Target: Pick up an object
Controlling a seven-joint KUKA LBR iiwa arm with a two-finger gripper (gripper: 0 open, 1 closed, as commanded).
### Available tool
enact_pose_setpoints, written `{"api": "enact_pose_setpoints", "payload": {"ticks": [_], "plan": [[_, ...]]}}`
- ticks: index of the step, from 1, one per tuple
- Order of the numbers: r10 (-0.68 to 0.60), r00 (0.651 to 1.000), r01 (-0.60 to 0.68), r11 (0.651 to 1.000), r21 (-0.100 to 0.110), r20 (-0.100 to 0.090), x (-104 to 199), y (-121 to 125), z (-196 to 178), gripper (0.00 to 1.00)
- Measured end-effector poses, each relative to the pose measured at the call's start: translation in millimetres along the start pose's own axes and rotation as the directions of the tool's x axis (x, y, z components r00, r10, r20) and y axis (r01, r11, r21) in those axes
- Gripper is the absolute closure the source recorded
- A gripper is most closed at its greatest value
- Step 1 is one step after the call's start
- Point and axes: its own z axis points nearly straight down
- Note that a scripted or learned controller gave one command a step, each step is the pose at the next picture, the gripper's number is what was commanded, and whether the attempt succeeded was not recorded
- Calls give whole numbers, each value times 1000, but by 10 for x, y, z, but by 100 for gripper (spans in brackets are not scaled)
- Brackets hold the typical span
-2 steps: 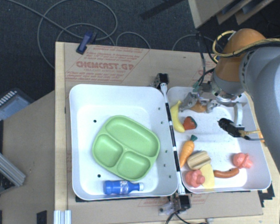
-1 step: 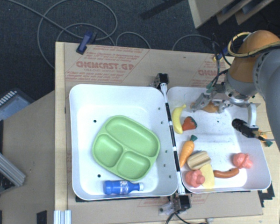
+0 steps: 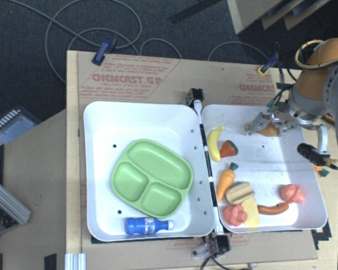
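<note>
A pale wooden tabletop sat on dark carpet strewn with cables, and on it we saw two shallow white plastic bins side by side. The left bin held a green three-compartment plastic tray and, near its front wall, a small blue bottle lying on its side. The right bin held toy foods: a yellow banana, a red strawberry, an orange carrot, a bread roll and a sausage. The gripper hung at that bin's far end, right over a small brown object we could not identify; whether it was clenched or released we could not tell. We judged that piece light, rigid and smooth, likely to slip, so best pinched across its narrow middle.
</note>
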Motion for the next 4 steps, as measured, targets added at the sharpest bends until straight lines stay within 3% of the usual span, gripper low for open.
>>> {"api": "enact_pose_setpoints", "payload": {"ticks": [1,2,3,4], "plan": [[-2,1000,2,1000,7,-5,559,-4,3,0],[0,1000,0,1000,2,-1,168,-2,2,0],[-2,1000,2,1000,5,-8,-134,-735,5,0],[2,1000,-2,1000,4,-4,-122,-1563,6,0]]}}
